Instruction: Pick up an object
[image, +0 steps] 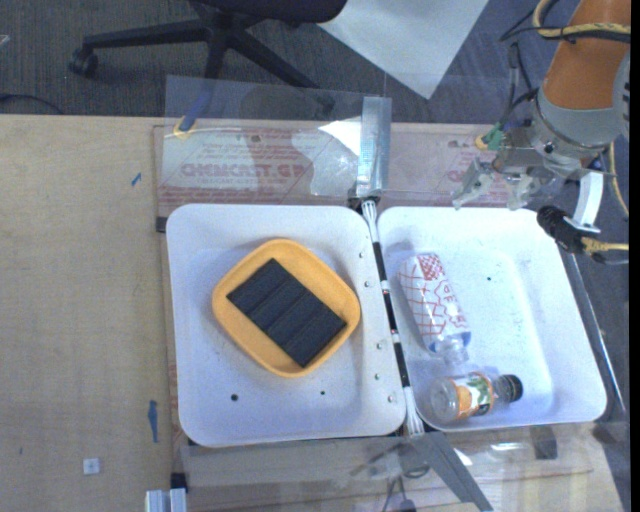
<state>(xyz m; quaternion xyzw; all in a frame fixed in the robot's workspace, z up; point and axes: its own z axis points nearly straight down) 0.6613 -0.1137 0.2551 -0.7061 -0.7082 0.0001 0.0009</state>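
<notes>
Since you may take any object: choose the water bottle (433, 303), centre of the right bin (560, 350).
Handling: light, crushable, slick; take it mid-body.
Hand (497, 184): fingers spread, empty, above that bin's far rim.

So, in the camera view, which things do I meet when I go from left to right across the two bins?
Yellow tray with dark pad → red-and-white plastic bottle → small bottle with dark cap. The tool hangs above the far edge of the right bin.
</notes>
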